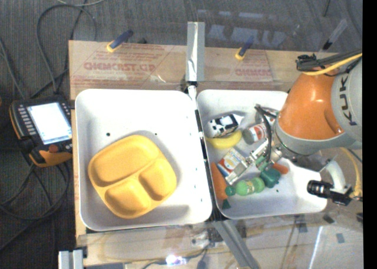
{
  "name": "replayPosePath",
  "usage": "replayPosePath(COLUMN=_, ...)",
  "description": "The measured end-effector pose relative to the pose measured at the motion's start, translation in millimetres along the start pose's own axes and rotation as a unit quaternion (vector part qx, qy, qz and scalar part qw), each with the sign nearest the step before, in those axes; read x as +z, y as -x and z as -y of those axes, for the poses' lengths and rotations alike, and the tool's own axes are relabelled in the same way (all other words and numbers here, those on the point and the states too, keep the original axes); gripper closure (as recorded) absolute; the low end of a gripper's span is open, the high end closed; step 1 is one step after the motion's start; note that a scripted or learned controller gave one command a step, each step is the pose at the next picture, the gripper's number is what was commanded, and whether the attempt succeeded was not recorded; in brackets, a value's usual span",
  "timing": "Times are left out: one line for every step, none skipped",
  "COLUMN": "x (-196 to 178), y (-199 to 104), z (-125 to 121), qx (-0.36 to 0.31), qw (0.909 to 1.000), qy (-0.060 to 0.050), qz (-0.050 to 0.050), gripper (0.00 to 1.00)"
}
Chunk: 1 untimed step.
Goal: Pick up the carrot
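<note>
- I see two white bins side by side on the table (pixel 82 62): the left bin (pixel 88 144) fills the middle left of the frame, the right bin (pixel 294 203) the middle right.
- In the left bin a yellow tray (pixel 132 175) with three compartments lies tilted, toward the bin's lower part.
- The arm (pixel 315 112), with its orange band, comes in from the right edge and hangs over the right bin's upper right.
- The gripper (pixel 254 159) sits low over the clutter at the centre of the right bin; from here I cannot tell whether it is released or clenched, and I see nothing that I can call grasped.
- The carrot (pixel 218 184) lies at the right bin's left wall, in the lower left part of that bin, an orange piece standing roughly along the wall.
- Just right of the carrot is a green bottle (pixel 247 188), lying on its side near the bin's lower edge.
- A banana (pixel 227 139) lies above the carrot, and a black-and-white cow toy (pixel 222 124) rests just above the banana.
- A can (pixel 254 133) lies right of the banana, near the gripper.
- A small box (pixel 231 160) with a printed label lies between the banana and the bottle, touching or just beside the gripper.
- A teach pendant (pixel 44 123) with a lit screen sits at the left edge of the frame, outside the bins.
</note>
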<state>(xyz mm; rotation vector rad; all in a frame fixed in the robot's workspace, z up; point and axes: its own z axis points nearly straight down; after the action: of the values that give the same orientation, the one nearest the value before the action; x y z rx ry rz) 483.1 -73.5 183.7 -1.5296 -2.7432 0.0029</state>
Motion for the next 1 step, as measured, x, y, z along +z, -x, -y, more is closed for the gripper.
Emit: replayPosePath(x=93.6, y=39.5, z=15.0, qx=0.061, qw=0.9981, qy=0.004, qz=0.005, gripper=0.0)
